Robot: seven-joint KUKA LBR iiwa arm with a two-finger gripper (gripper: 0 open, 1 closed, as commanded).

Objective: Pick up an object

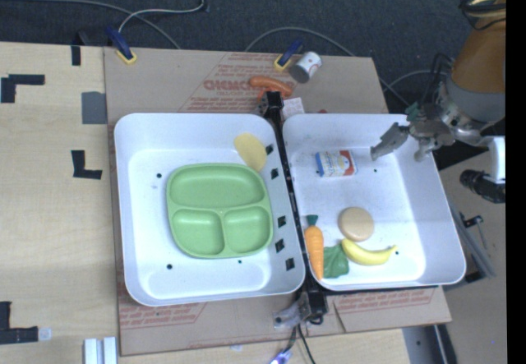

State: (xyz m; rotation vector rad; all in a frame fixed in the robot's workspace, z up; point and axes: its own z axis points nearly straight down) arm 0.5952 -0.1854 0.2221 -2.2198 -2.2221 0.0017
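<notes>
Single fixed camera, mounted above the desk (49,190) and looking down at a slant — far edge of the desk toward the top of the frame, near edge toward the bottom. Set back enough to take in both white bins whole: left bin (131,190) and right bin (427,214) side by side at centre, with dark floor beyond the desk. Arm (481,58) entering from the right edge — cut off there by the frame.
</notes>
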